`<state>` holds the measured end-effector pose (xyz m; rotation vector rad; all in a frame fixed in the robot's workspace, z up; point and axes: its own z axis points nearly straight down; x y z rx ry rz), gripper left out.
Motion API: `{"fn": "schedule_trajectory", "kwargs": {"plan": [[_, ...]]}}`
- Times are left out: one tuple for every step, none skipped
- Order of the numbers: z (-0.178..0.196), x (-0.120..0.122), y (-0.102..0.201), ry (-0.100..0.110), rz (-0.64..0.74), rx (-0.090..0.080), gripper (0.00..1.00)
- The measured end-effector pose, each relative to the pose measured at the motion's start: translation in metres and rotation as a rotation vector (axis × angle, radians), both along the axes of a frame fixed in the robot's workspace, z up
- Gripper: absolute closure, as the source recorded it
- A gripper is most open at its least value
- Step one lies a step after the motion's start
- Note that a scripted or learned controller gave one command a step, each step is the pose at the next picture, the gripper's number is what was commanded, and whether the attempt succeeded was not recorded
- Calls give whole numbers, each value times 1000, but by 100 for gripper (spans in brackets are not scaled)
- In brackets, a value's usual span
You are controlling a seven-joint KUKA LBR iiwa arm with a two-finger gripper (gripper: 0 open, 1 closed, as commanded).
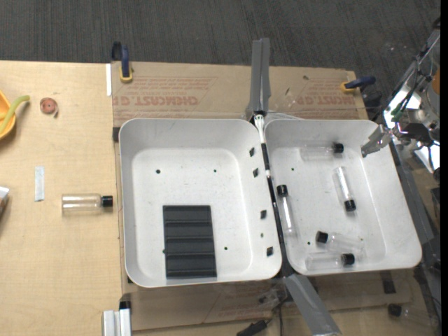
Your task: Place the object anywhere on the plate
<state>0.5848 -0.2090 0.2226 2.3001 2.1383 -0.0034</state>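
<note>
A dark carpeted floor is seen beyond the pale wooden worktop (63,271), on which two shallow white bins are set side by side over a sheet of brown cardboard (210,93). The left bin (140,145) carries a black ribbed plate (189,241) lying flat near its near wall, apparently laid there as the target. In the right bin (392,208) several clear vials with black caps are scattered; one vial (344,189) lies near the middle, apart from the others, and is judged the easiest to reach. Another vial (284,212) is pressed along the bin's left wall, where little room is left for fingers. The pincer (374,143) is held over the far right rim; whether it is wide or narrow cannot be told. A further bottle (85,201) lies out on the worktop at left.
</note>
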Motion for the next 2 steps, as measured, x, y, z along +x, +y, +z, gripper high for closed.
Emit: {"fn": "schedule_trajectory", "kwargs": {"plan": [[68,74,29,1,-170,0,0],[163,26,5,1,-169,0,0]]}}
